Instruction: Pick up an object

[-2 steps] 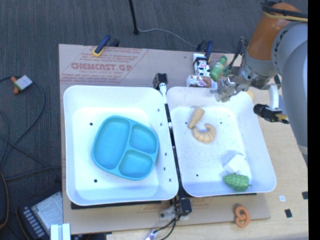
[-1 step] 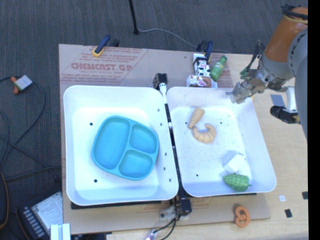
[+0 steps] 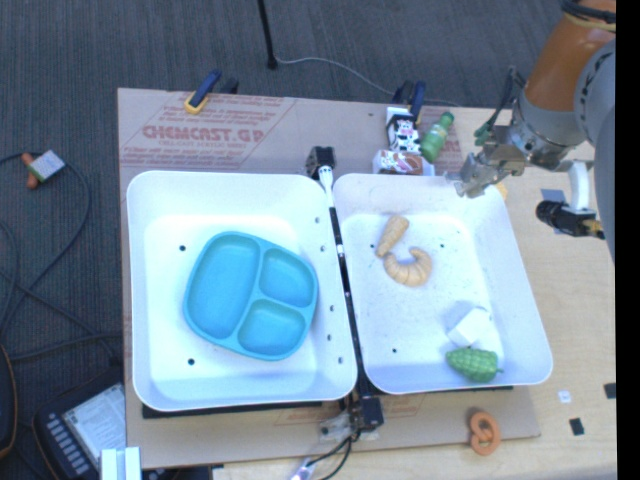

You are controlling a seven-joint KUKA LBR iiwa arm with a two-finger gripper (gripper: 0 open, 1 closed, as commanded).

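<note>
The gripper (image 3: pixel 478 176) hangs over the far right corner of the right bin (image 3: pixel 520 268); whether it is clenched or released I cannot tell. Nearest lie two pale tan croissants (image 3: pixel 403 253) — curved, touching — toward the bin's middle. At the near corner sit a white block (image 3: pixel 468 324) and a green knobbly object (image 3: pixel 472 362). The left bin (image 3: pixel 160 208) holds a blue divided plate (image 3: pixel 252 293).

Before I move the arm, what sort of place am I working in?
Probably a robotics lab bench set up for pick trials: two shallow white plastic bins on a clamped board, loose cables on grey carpet, and toy items like a curled tan croissant.
</note>
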